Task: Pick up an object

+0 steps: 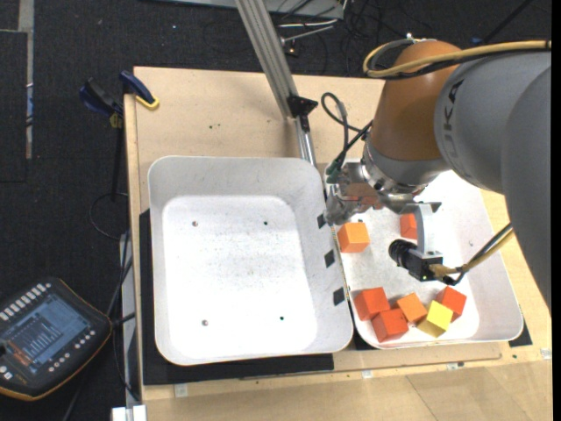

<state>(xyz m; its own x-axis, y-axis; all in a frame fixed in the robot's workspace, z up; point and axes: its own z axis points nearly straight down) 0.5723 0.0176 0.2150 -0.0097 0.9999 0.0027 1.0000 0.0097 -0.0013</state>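
Tool [349, 202] sits right above the orange cube [353, 236], cube at its 6 o'clock. Can't tell tbh if it's clenched or released.

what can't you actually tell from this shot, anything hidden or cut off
- Gripper: the wrist above hides the fingers, so whether the orange cube just below is held cannot be judged.
- Right bin: the arm covers its far part.
- Red-orange block: partly hidden behind the arm's hardware.
- Pendant: screen too small to read.
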